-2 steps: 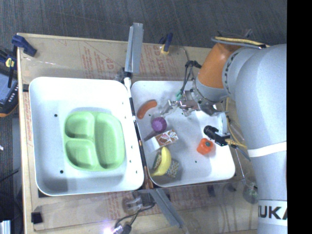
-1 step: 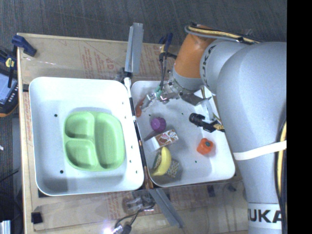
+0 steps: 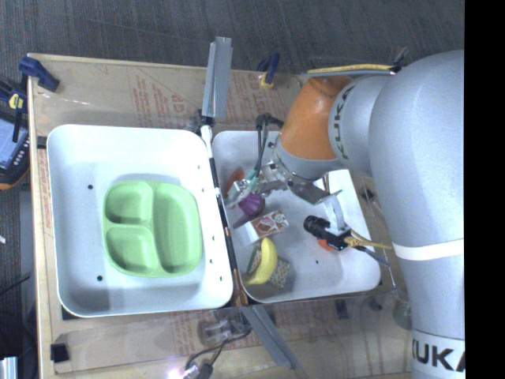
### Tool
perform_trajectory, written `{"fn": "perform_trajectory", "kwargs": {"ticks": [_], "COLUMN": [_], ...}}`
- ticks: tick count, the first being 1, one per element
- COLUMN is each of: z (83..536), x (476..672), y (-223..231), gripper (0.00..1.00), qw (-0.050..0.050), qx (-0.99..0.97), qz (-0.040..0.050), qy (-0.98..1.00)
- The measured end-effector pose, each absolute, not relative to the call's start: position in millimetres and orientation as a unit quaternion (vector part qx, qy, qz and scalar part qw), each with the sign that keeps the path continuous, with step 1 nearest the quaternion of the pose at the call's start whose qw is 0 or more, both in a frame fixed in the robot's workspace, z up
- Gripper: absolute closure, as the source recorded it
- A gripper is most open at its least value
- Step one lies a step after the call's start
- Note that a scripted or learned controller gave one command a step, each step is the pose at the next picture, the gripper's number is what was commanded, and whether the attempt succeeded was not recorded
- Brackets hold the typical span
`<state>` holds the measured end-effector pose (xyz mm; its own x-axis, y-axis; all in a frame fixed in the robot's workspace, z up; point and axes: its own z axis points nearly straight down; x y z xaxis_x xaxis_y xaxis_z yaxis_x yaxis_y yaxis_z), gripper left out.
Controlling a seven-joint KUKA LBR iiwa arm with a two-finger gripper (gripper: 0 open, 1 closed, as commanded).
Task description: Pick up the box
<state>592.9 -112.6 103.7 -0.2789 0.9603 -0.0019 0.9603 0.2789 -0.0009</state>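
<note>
The box (image 3: 271,223) is small, white with a red print, and lies flat near the middle of the right bin (image 3: 359,273). My gripper (image 3: 257,183) hangs over the bin's upper left part, under the orange wrist band. It is just above a purple fruit-like thing (image 3: 251,205) and up and to the left of the box. The box lies apart from the gripper, with nothing gripping it.
A yellow banana (image 3: 264,260) rests on a grey item (image 3: 281,275) at the bin's front. A red thing (image 3: 235,185) lies by the left wall and a small orange thing (image 3: 325,245) to the right. The left bin (image 3: 71,156) holds a green divided plate (image 3: 154,227).
</note>
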Motion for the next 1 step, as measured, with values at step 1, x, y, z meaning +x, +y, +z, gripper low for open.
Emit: {"fn": "perform_trajectory", "kwargs": {"ticks": [1], "z": [113.4], "x": [593.1], "y": [-112.1], "gripper": [1.0], "qw": [0.0], "qx": [0.599], "qz": [-0.0015], "qy": [0.801]}}
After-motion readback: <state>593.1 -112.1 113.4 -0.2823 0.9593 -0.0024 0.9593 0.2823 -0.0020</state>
